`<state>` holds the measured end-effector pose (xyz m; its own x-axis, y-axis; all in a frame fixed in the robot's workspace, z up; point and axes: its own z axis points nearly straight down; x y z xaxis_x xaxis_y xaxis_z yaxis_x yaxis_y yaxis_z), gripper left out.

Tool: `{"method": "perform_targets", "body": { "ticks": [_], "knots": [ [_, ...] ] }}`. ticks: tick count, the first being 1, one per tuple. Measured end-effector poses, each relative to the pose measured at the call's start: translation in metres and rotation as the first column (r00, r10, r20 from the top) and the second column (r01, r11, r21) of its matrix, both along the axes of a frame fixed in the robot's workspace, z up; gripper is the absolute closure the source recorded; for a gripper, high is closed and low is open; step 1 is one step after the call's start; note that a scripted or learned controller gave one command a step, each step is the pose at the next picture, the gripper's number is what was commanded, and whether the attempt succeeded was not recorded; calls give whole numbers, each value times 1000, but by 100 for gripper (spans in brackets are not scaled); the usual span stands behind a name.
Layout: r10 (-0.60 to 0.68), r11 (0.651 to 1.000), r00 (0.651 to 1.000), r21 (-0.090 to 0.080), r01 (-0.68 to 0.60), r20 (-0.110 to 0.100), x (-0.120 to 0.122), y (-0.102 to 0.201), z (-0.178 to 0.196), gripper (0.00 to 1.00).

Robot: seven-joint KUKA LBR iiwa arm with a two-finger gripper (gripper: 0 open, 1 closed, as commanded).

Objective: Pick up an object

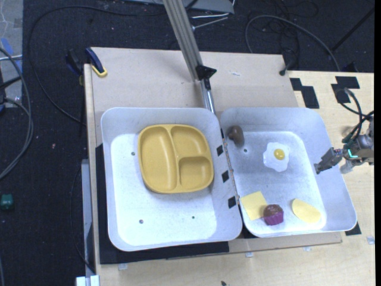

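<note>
The right white bin [324, 137] holds a fried egg toy [276, 156], a brown round object [236, 135] at its far left, a yellow cheese square [254, 205], a purple object [274, 214] and a yellow oval piece [306, 210]. My gripper [326, 161] hovers at the bin's right rim, to the right of the egg, with nothing visibly in it. Its dark tips are too small to read.
The left white bin [119, 183] holds a yellow divided plate [175, 158]. A metal pole [184, 31] slants down to the gap between the bins. Cables lie on the dark floor around the bench.
</note>
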<state>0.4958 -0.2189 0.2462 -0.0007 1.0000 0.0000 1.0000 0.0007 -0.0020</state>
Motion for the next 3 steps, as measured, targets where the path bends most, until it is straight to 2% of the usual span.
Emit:
{"method": "perform_targets", "body": {
  "ticks": [1, 2, 3],
  "knots": [
    [0, 1000, 1000, -1, 0, 1, 0, 0, 1, 0],
    [0, 1000, 1000, 1, 0, -2, 11, 0, -53, 0],
    [-2, 1000, 1000, 2, 2, -2, 6, 0, -116, 0]
  ]
}}
